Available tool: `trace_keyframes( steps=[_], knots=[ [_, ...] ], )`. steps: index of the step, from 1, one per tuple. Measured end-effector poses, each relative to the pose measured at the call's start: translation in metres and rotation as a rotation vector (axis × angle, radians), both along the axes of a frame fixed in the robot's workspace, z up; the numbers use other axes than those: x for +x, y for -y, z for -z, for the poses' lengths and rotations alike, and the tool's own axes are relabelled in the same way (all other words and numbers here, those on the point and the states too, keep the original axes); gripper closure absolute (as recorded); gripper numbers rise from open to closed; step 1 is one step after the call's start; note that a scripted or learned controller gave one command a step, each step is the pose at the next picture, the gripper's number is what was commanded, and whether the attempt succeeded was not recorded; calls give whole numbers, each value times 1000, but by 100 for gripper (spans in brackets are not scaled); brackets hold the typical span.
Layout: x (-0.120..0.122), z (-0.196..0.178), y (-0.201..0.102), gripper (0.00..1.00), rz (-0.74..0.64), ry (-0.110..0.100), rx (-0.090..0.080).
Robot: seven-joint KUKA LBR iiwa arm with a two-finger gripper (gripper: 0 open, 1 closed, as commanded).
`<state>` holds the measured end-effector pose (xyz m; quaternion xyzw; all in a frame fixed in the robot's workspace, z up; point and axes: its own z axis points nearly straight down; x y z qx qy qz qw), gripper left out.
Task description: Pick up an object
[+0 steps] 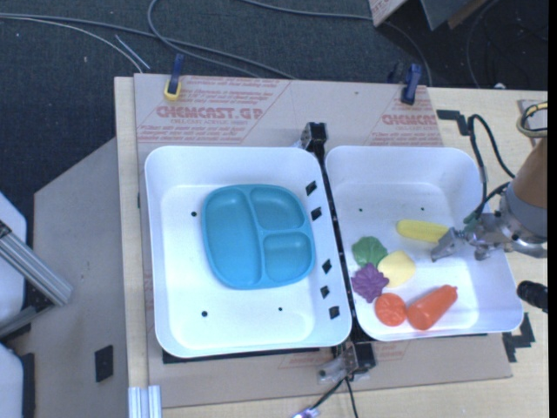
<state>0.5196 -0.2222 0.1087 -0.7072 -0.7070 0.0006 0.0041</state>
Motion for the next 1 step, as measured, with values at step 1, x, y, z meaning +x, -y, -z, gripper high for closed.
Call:
trace_keyframes(
  steps=[1],
  knots=[
    [2,24,-5,0,-5,3,5]
  ],
)
